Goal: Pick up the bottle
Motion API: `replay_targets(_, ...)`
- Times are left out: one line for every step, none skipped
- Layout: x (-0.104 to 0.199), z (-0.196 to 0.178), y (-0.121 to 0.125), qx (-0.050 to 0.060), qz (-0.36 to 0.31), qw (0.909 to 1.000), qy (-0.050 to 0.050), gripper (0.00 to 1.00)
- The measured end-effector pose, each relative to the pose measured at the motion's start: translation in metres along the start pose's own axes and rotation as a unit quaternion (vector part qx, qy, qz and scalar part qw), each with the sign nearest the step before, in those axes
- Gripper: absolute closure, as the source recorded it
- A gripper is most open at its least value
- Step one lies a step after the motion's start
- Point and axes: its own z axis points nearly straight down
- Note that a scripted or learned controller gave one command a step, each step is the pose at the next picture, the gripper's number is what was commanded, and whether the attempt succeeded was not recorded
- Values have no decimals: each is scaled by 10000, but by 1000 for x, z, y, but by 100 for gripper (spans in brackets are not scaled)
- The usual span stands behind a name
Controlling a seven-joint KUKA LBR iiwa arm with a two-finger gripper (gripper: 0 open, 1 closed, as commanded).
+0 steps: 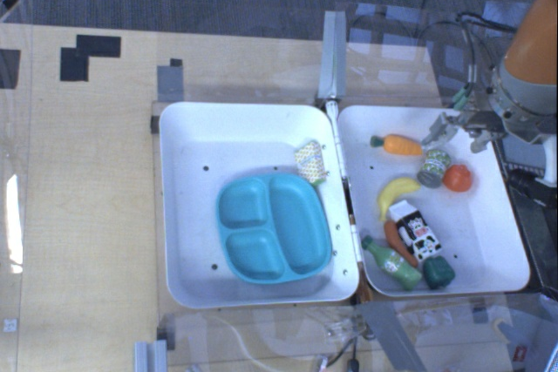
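The green bottle (391,264) lies on its side in the front left part of the right bin (514,261), its neck pointing toward the divider. My gripper (456,137) hangs over the back right of that bin, far behind the bottle. Its fingers (435,133) are spread open with nothing between them. A small grey can (433,168) stands just below the gripper.
Around the bottle lie a black-and-white carton (415,232), an orange sausage-like piece (399,241) and a dark green item (438,273). A banana (397,192), a tomato (458,179) and a carrot (400,145) sit further back. The left bin (187,274) holds a blue divided plate (274,226) and a patterned scrap (309,160).
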Motion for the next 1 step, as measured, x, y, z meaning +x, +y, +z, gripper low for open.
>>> replay_targets(88, 62, -18, 15, 1372, 9905, 5, 0)
